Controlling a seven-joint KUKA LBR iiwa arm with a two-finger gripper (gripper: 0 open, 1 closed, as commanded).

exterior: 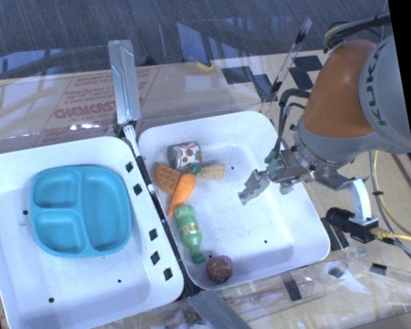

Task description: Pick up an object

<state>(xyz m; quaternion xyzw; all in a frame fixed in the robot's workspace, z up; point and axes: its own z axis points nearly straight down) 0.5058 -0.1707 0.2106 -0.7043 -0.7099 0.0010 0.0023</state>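
Observation:
The right bin (281,126) holds several small objects along its left side. A small printed can (185,155) lies at the top, with a tan waffle piece (166,178) and a pale cone-shaped piece (212,172) just below it. An orange carrot (182,191) lies aslant beneath them. A green bottle (189,233) lies lengthwise under the carrot, and a dark red round fruit (219,268) sits near the front wall. My gripper (254,187) hangs over the middle right of this bin, apart from all the objects, roughly 90 pixels right of the carrot.
The left bin (5,258) holds a blue divided plate (81,209). A black ridge (150,209) separates the two bins. The grey arm with its orange band (344,104) reaches in over the right bin's right wall. Cables and tape lie on the bench at right and front.

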